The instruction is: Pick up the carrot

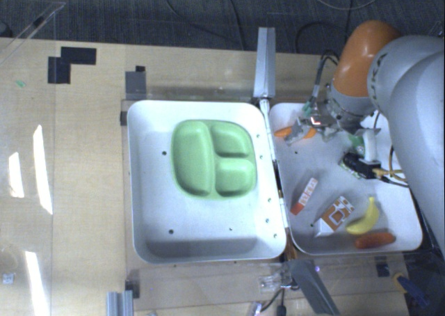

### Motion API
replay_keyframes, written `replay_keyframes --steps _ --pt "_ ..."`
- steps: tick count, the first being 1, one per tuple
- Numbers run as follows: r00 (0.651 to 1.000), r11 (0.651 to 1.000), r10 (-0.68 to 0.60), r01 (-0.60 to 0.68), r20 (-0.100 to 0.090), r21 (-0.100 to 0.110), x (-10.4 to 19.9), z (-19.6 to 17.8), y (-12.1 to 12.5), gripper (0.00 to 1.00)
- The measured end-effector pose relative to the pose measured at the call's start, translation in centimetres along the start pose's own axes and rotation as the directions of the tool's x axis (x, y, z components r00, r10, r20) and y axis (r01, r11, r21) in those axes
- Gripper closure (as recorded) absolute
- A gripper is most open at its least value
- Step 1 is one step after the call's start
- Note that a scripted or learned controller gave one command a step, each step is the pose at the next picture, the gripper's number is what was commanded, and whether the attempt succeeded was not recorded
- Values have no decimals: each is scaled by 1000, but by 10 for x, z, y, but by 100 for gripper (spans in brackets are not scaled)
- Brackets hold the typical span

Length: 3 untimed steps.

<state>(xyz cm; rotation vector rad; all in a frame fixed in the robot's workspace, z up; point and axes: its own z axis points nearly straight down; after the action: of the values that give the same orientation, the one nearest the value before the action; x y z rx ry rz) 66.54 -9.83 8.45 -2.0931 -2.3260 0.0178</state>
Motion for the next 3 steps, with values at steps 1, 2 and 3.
replay_keyframes --steps 1,2,3 --pt "1000 1000 0 0 9 3 -6 -11 -2 100" --pt "992 991 129 -129 0 -25 38 -103 7 100" --pt "992 991 129 -129 0 -25 38 -103 7 0"
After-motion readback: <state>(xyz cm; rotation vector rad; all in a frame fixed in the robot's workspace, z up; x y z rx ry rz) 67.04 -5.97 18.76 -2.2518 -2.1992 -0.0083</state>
